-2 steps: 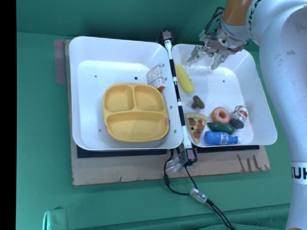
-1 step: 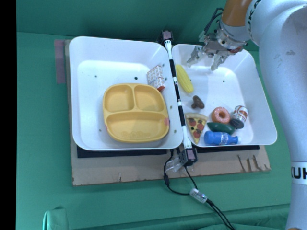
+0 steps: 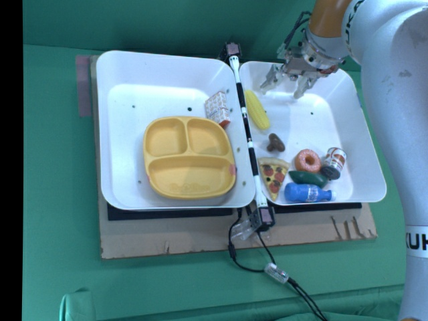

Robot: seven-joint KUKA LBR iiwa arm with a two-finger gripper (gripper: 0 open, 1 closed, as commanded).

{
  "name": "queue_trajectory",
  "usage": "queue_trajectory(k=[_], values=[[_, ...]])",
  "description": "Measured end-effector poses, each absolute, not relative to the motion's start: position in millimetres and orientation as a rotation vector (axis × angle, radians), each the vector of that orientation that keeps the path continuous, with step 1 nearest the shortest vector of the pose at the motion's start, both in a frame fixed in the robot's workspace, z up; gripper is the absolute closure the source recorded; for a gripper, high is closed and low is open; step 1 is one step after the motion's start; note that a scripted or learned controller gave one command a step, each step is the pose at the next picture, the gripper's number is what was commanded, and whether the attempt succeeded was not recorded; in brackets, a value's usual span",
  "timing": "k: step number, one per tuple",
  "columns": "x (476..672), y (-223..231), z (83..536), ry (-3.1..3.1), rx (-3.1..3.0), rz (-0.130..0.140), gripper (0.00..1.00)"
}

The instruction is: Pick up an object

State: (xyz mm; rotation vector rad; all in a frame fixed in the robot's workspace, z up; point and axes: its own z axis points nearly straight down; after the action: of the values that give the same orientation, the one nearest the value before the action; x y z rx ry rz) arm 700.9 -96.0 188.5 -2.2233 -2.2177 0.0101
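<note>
The corn cob (image 3: 257,110) lies in the right bin (image 3: 354,129) close against its left wall, its long axis running from the upper left down to the lower right, the lower tip pointing toward the middle of the bin. Up and to the right of it, the gripper (image 3: 285,85) hangs over the bin's upper part with its fingers spread wide and nothing between them, well clear of the cob.

Below the corn cob sits a small brown piece (image 3: 275,142), and below that a pizza slice (image 3: 273,176) lies flat with its narrow tip pointing toward the lower edge of the frame. To the right of the slice a donut (image 3: 307,160) lies flat, with a small can (image 3: 333,162) just beside it on the right, tilted. A dark green vegetable (image 3: 307,177) lies crosswise under the donut, and a blue bottle (image 3: 307,192) lies on its side near the bin's lower wall, cap pointing right.

The left bin (image 3: 134,79) holds a yellow divided tray (image 3: 190,157) in its lower middle, and a small patterned box (image 3: 217,107) rests near its right wall, just above the tray's upper right corner.
</note>
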Motion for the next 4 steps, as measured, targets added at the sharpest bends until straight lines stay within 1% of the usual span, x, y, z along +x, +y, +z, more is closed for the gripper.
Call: queue_trajectory(k=[1, 2, 3, 4], values=[[700.8, -95.9, 188.1, -2.219, -2.222, 0.011, 0.0], [700.7, -98.7, 187.3, -2.218, -2.218, 0.006, 0.0], [703.7, -92.5, 205.2, -2.213, -2.213, -0.018, 1.0], [703.7, -94.1, 205.6, -2.215, -2.216, -0.015, 0.0]])
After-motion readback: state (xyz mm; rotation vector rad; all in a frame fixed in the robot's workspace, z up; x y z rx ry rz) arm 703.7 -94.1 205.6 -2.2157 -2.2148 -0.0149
